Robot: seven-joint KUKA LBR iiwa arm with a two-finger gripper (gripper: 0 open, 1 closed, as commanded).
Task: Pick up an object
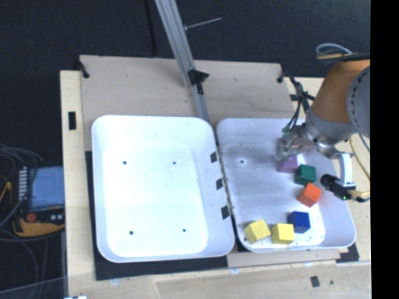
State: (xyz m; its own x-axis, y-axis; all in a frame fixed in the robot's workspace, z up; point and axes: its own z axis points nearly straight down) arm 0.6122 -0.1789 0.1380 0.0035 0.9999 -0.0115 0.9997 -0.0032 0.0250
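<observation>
Purple block (287, 163) sits partly hidden under gripper (288, 149).

Gripper (288, 149) over purple block (287, 163)

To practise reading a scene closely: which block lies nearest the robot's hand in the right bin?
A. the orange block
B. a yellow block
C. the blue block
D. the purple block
D: the hand sits right over the purple block; the orange block, blue block and yellow blocks lie farther toward the near edge.
</observation>
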